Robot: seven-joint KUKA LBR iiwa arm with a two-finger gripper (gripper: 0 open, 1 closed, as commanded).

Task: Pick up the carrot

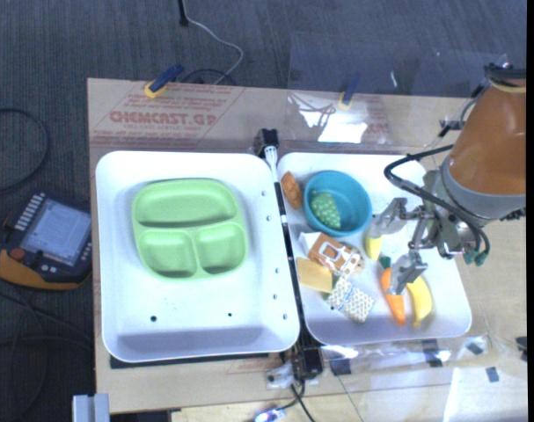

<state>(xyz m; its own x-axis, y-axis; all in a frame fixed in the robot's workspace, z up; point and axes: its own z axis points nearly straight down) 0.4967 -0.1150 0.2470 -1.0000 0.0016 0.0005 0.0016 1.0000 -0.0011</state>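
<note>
In the right bin [460,323] the carrot [392,297] lies near the front, pressed against a yellow banana [419,301] on its outer side, with a checkered packet [352,301] and cheese wedge [315,276] just inward. It's a small orange taper, green at its top. The gripper [405,240] hangs over its upper end, fingers spread, gripping nothing. A blue bowl [337,202] sits farther back. The carrot's top is partly hidden under one finger.

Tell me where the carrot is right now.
The carrot lies in the right bin, near its front right corner, beside the banana, under the gripper.
</note>
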